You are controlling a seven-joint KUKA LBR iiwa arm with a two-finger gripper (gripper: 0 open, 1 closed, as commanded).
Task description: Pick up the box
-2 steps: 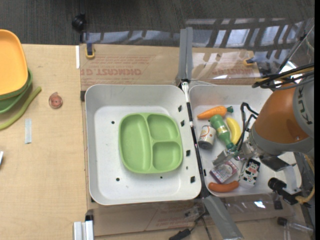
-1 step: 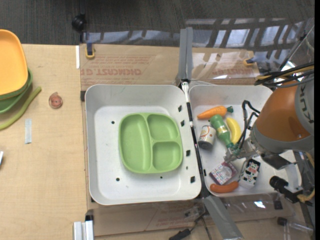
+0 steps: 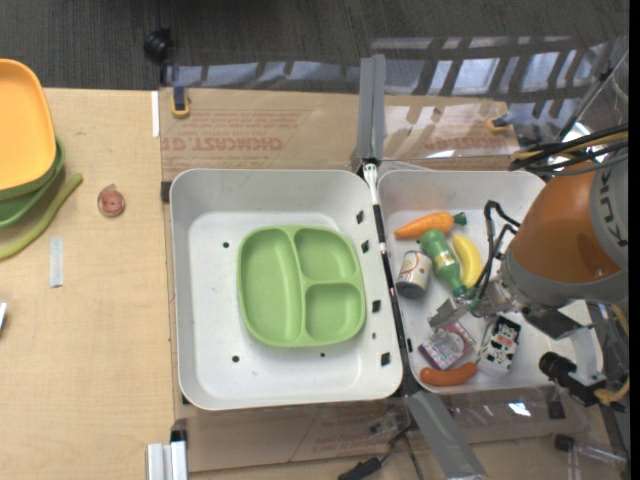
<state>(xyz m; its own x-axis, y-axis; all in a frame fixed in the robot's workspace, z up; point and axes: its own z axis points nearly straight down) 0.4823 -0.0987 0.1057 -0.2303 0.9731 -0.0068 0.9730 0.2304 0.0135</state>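
Observation:
The box (image 3: 500, 345) is small and white with black and red print. It lies near the front of the right bin (image 3: 530, 180), just right of a pinkish packet (image 3: 447, 347). My gripper (image 3: 457, 311) hangs low over the bin, just above the packet and a little up and left of the box. The grey and orange arm (image 3: 570, 230) reaches in from the right and hides the bin's right side. Nothing shows held in the gripper.
The right bin also holds a carrot (image 3: 428, 224), a green bottle (image 3: 441, 258), a banana (image 3: 468, 258), a small can (image 3: 412, 272) and a red sausage-like piece (image 3: 448, 374). A green divided plate (image 3: 300, 286) lies in the left bin (image 3: 200, 298). Orange and green plates (image 3: 22, 148) sit at the far left.

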